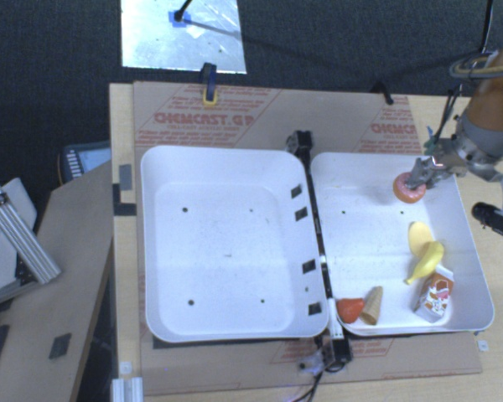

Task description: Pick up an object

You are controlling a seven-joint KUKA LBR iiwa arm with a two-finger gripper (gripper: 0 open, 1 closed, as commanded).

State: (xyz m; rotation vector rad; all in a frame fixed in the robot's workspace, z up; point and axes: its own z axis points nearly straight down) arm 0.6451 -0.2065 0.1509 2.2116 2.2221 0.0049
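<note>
The gripper (pixel 421 177) sits right over a round orange-and-pink toy (pixel 409 190) in the right bin (pixel 377 249) (finger state unreadable). Nearby lie a smooth yellow banana (pixel 425 261), a small carton (pixel 434 297) and a cone (pixel 372 305). Cardboard (pixel 260 111) underlies both bins.

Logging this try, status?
Claw low over orange round toy, right bin far corner. Grip unconfirmed. Banana and carton apart, nearer.
</note>
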